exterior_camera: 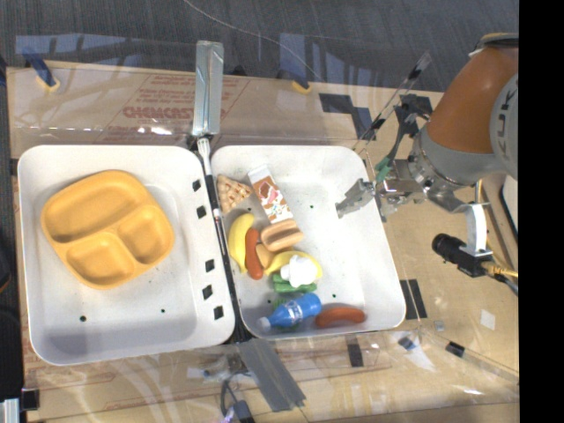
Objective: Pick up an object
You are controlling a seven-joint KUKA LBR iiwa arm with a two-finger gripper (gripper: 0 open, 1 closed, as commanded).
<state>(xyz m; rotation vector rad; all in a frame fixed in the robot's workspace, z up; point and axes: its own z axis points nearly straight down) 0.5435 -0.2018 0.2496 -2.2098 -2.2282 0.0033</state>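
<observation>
The gripper [354, 199] is seen over the right-hand edge of the right bin [374, 263], reaching in from the arm [467, 113] at the right. Whether its jaws are apart or together cannot be told, since they are small and blurred against the white floor. Nothing is seen between them.

The objects to be picked are gathered to the left of the jaws and below them, well apart from them, along the bin's left side. Farthest up lie a waffle [232, 192] and, just beside it, a small carton [270, 197] set at a slant. Below these a banana [238, 241], a red sausage [255, 252] and a hot dog in a bun [281, 234] are packed close together and appear to touch. Further down a yellow and white toy [298, 267] rests above a green piece [284, 282]. Nearest the lower rim a blue bottle [293, 311] lies on its side, with a second red sausage [340, 316] just beside it.

Far to the left of the jaws, in the left bin [44, 324], a yellow divided plate [106, 227] is laid flat, its three compartments facing up.
</observation>
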